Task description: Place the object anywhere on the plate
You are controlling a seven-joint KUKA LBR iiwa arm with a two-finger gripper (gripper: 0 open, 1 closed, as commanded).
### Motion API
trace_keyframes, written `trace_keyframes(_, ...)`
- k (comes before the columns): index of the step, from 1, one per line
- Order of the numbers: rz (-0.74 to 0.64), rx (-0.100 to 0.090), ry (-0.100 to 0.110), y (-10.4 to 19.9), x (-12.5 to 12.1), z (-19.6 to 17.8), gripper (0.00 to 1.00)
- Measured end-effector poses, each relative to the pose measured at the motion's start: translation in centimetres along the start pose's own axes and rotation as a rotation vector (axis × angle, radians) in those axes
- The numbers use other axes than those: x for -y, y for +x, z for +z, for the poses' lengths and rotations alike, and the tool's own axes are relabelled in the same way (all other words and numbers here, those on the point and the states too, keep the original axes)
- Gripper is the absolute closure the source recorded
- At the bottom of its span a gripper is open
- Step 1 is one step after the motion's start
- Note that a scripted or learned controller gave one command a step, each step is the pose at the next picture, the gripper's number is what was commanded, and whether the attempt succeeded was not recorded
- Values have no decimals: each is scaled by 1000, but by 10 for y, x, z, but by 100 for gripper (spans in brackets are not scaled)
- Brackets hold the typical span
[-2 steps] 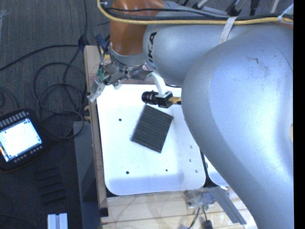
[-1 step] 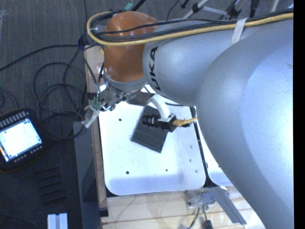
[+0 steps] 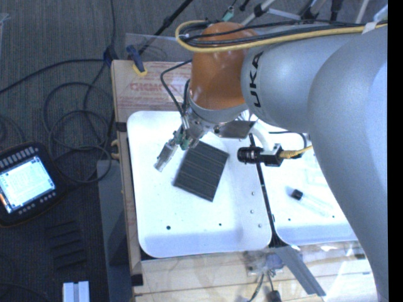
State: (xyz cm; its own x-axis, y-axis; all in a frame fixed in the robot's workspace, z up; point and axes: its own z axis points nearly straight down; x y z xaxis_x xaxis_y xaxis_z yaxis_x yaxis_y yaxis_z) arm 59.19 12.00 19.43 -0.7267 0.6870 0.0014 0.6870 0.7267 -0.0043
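Note:
A dark, ribbed square plate (image 3: 201,170) lies flat in the left white bin (image 3: 164,225), a little right of its middle. My gripper (image 3: 167,154) hangs low over the same bin, just beyond the plate's upper-left corner, under the orange band of the wrist. I see nothing held at its tip. A small pale object with a black end (image 3: 296,194) rests in the right bin (image 3: 315,228), near that bin's left side and well away from the gripper.
The grey arm covers the upper right of the view and much of the right bin. A black cable fitting (image 3: 258,155) juts out over the seam between the bins. A lit tablet (image 3: 25,180) and cables lie on the floor at left.

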Motion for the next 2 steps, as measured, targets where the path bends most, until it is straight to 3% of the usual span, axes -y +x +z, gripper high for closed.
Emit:
trace_keyframes(1, 547, 3, 0, -12, 53, -136, 0)
trace_keyframes(2, 288, 1, 1, -55, 50, -87, 0)
